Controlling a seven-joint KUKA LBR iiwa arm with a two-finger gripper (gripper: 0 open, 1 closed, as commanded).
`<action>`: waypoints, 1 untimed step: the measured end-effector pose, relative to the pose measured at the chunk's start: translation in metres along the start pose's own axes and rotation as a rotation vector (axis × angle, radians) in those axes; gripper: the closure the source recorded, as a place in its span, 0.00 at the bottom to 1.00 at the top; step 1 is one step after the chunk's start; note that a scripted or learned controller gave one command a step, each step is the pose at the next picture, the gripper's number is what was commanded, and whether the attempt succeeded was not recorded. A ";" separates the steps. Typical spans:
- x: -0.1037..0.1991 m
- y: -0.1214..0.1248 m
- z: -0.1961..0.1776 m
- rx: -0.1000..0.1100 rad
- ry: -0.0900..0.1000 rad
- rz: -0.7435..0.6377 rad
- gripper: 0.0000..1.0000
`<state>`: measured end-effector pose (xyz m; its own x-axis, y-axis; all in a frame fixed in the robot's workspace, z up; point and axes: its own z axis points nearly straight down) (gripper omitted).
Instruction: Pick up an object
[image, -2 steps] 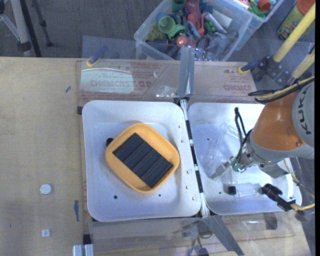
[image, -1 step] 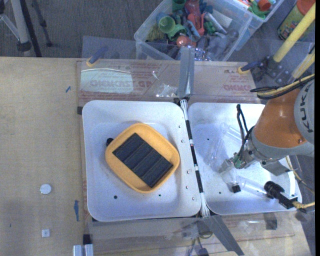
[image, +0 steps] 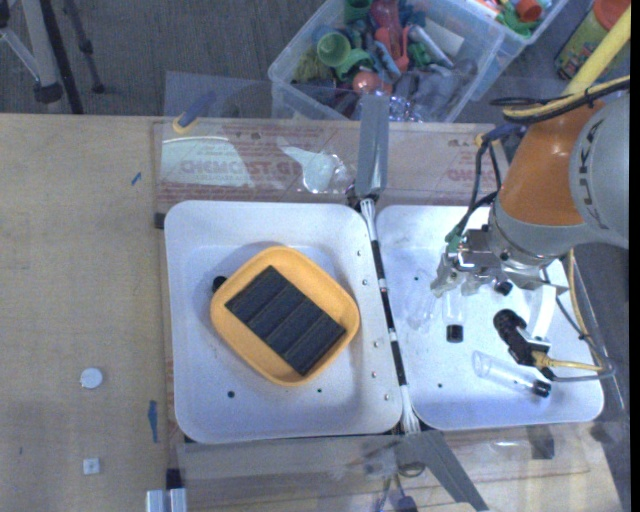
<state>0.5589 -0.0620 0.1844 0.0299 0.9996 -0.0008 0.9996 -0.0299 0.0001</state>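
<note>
So the gripper (image: 450, 298) is hanging low over the right bin (image: 565, 400), up near its left side, and honestly I can't tell from this angle whether it's open or closed, and I don't see anything held in it. Closest candidate is the small black piece (image: 454, 330) lying on the bin floor just below it. My guess is that it's light and hard, so no worry about crushing it, but something that tiny will probably skid away if it gets nudged off-centre. I'd come straight down and pinch across its short sides. Further right in the same bin there's a clear tube (image: 503, 369) lying on its side. It looks light, smooth and slippery, and I'd bet it rolls, so I'd grab it across the middle, square to its length. The yellow tray (image: 232, 345) with the dark ribbed top sits in the middle of the left bin (image: 190, 385), well apart from the arm. It looks stiff and bulkier, and likely too wide to span, so the rim at one edge would be my pick there.
</note>
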 end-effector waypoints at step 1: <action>0.038 0.074 -0.039 -0.001 -0.001 0.077 1.00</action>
<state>0.6338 -0.0262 0.2235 0.1067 0.9943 -0.0015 0.9943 -0.1067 0.0008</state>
